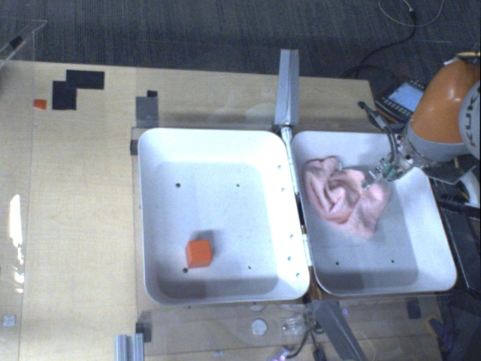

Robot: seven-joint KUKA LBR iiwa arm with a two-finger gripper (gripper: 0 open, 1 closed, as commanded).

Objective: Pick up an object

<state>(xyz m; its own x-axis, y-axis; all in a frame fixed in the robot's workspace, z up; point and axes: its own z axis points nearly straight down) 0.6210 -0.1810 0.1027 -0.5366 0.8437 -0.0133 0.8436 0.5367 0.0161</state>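
A crumpled pink cloth (344, 194) lies in the right bin (406, 269), toward its far left part. My gripper (378, 176) reaches in from the right and is down at the cloth's upper right edge, touching or just above the fabric. An orange block (199, 253) sits in the left bin (173, 164), near its front wall.
The arm's orange band (443, 104) hangs over the right bin's far right corner. A metal divider post (286, 89) stands behind the seam between the bins. Black markers (75, 87) and a small orange tag (40, 104) lie on the bench at far left.
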